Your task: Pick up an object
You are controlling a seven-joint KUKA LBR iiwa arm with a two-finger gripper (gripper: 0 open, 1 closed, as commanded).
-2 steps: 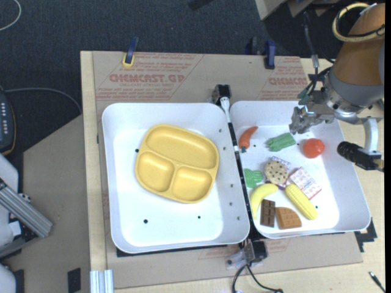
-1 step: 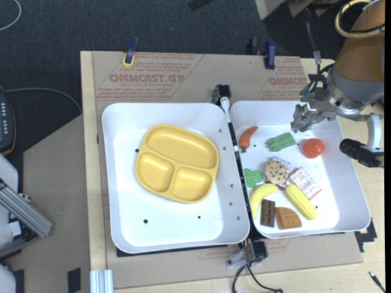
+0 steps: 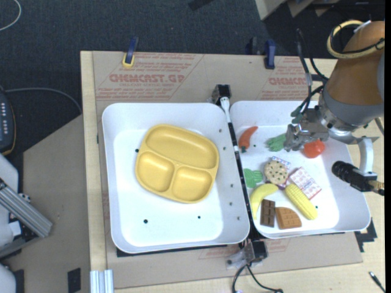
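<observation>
Nearest the camera, along the lower rim of the right bin [image 3: 342, 226], lay a chocolate bar [image 3: 267, 212] and a brown waffle piece [image 3: 288, 217], side by side and just short of the rim. Above them sat a banana [image 3: 263, 195], a corn cob [image 3: 301, 201] and a pink-and-white packet [image 3: 303, 182], all packed close together. A chocolate-chip cookie [image 3: 276, 171] rested at the centre of this bin, with a green leafy piece [image 3: 253, 177] just to its left, near the bin's left wall. An orange-red carrot or pepper [image 3: 247, 137] lay toward the upper left of this bin, with some bare floor around it.

The gripper [image 3: 294, 138] stood low over the upper middle of the right bin, beside a green item [image 3: 277, 143] on its left and a red tomato [image 3: 314, 148] on its right. Whether its fingers were apart or closed, and whether it had hold of anything, could not be told from this view. The arm [image 3: 355, 72] came in from the upper right of the frame, over the bin's upper right corner.

The left bin [image 3: 119, 163] held a yellow divided plate [image 3: 176, 162] at its centre, tilted slightly, with wide bare floor on every side. Both bins met at a shared edge down the middle of the frame. The cardboard-covered bench [image 3: 98, 90] showed a margin around them.
</observation>
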